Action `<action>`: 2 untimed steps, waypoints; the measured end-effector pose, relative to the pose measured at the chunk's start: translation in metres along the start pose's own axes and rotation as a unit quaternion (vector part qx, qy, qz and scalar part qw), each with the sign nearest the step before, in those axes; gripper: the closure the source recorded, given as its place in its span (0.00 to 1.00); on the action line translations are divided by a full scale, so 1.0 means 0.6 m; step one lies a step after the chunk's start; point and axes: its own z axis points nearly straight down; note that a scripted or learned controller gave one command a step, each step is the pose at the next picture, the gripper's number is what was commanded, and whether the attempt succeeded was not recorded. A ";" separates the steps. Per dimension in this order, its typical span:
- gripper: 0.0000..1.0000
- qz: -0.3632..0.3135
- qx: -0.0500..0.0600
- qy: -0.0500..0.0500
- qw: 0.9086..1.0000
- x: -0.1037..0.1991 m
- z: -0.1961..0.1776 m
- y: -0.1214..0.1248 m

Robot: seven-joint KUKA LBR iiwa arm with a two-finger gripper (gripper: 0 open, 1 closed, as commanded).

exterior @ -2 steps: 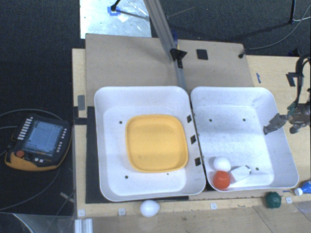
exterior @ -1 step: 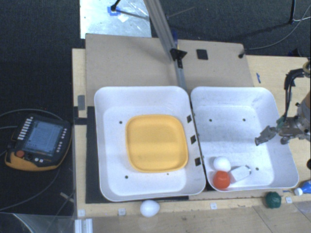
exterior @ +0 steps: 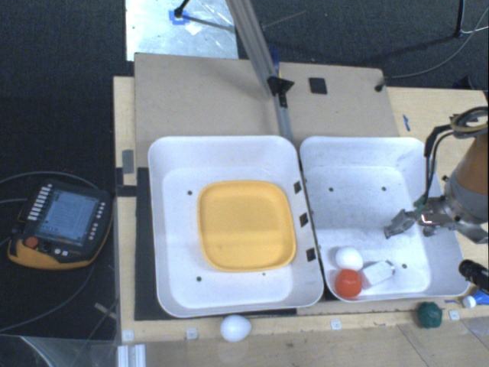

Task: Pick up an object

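In the right bin (exterior: 359, 174), near its front edge, lie a white ball (exterior: 348, 258), a red ball (exterior: 349, 283) just in front of it, and a small white block (exterior: 378, 272) to their right. A yellow square plate (exterior: 247, 224) rests in the left bin (exterior: 172, 205). My gripper (exterior: 413, 222) hangs over the right bin's right side, above and to the right of the balls, apart from them. Its fingers look spread, with nothing between them.
A white ball (exterior: 235, 328) and a green ball (exterior: 429, 315) lie on the bench in front of the bins. A teach pendant (exterior: 59, 228) sits at the far left. A slanted metal pole (exterior: 260, 52) rises behind the bins.
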 end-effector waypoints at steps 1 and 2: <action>0.00 0.000 0.000 0.000 1.000 0.000 0.075 -0.001; 1.00 0.000 -0.002 -0.001 1.000 0.000 0.056 0.001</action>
